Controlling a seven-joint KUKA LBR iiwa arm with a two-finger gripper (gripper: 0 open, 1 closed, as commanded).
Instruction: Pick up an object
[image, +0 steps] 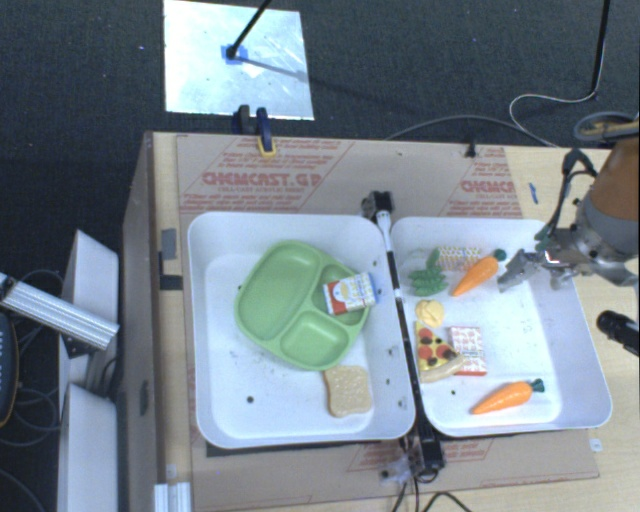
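Your grey metal jaws (537, 266) are hanging spread apart with nothing between them over the right white bin (575, 345), the small orange toy carrot (474, 275) is lying just beside them.

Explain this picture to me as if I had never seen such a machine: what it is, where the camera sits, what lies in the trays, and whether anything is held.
A single camera fixed above a bench looks down at a slant. The grey shape entering from the right is a robot arm; at its tip is a two-finger pincer, poised over the upper right part of the right bin. Nothing is visible between its fingers.

Two shallow white bins sit side by side. The left bin holds a green divided plate with a small red and white carton on it, and a slice of toy bread. The right bin holds two toy carrots, a pizza slice, a wafer, something leafy green and a few other small toy foods.
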